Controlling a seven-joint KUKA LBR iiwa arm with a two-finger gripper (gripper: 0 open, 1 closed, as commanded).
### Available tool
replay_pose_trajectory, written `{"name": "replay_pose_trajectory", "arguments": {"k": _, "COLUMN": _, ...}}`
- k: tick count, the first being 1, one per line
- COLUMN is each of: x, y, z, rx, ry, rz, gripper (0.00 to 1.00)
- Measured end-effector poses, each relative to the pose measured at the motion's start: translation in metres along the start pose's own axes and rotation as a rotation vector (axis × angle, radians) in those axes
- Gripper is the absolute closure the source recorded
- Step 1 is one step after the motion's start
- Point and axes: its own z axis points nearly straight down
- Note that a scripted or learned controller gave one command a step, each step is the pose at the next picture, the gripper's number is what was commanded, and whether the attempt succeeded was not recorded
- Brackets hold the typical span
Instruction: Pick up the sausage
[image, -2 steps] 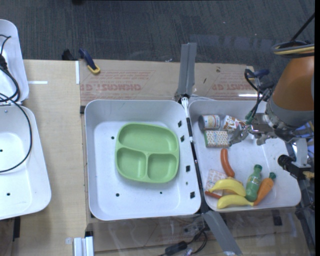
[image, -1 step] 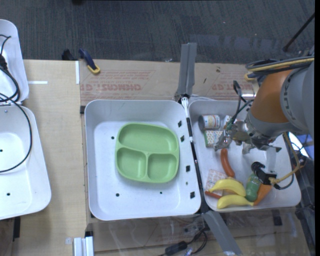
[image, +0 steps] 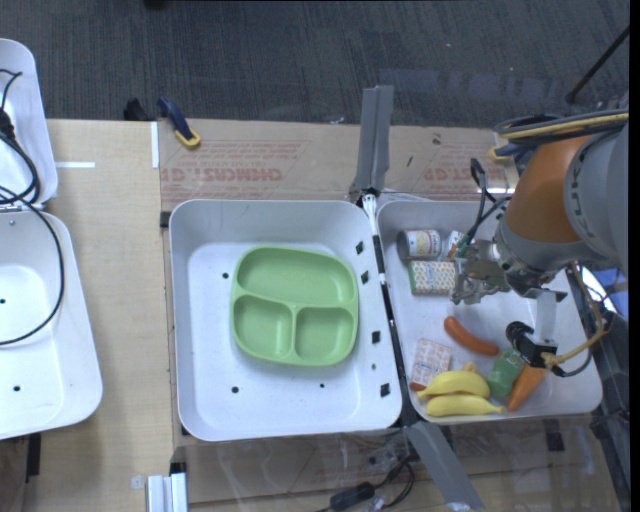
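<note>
The grey arm (image: 600, 190) comes in from the right edge of the camera view, its broad orange band (image: 545, 190) sitting just above the wrist. The wrist bends down and toward the left, carrying the gripper (image: 470, 285) low at its end. Dark cables loop along the wrist. The gripper's tip looks tangled and blurred, so its exact pose is unclear.

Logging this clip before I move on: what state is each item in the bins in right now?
Sausage: lying loose on the right bin's floor.
Green divided plate: flat in the left bin.
Bananas: lying at the right bin's front edge.
Carrot: lying, tilted.
Can: on its side.
Gripper: above the sausage, apart from it.
</note>
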Motion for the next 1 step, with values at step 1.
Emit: {"name": "replay_pose_trajectory", "arguments": {"k": 1, "x": 0.0001, "y": 0.0000, "z": 0.0000, "rx": 0.000, "ry": 0.000, "rz": 0.000, "gripper": 0.00}}
